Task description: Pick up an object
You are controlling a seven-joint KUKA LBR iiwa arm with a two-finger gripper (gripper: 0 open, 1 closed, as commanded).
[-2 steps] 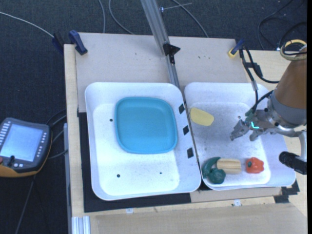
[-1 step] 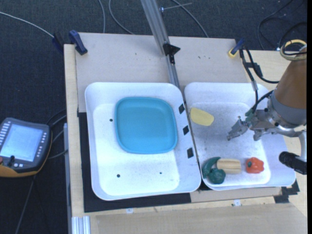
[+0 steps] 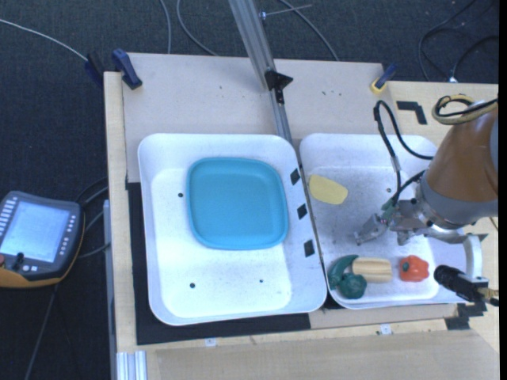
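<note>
Two metal fingers of the pincer [image 3: 374, 229] stand narrowly parted with nothing between them, low over the right bin [image 3: 360, 180]. Near it lie a tan block [image 3: 372, 270], a green toy [image 3: 346, 278] and an orange pepper [image 3: 413, 268]; a yellow piece [image 3: 327, 189] lies farther back. The left bin [image 3: 158, 212] holds a blue plate [image 3: 237, 203].

Blue plate [image 3: 238, 203], yellow piece [image 3: 328, 189], red pepper [image 3: 413, 269], white bins [image 3: 158, 236].

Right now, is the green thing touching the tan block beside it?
Touching. The camera view shows the green thing pressed against the tan block's left end, no white bin floor between them.
</note>
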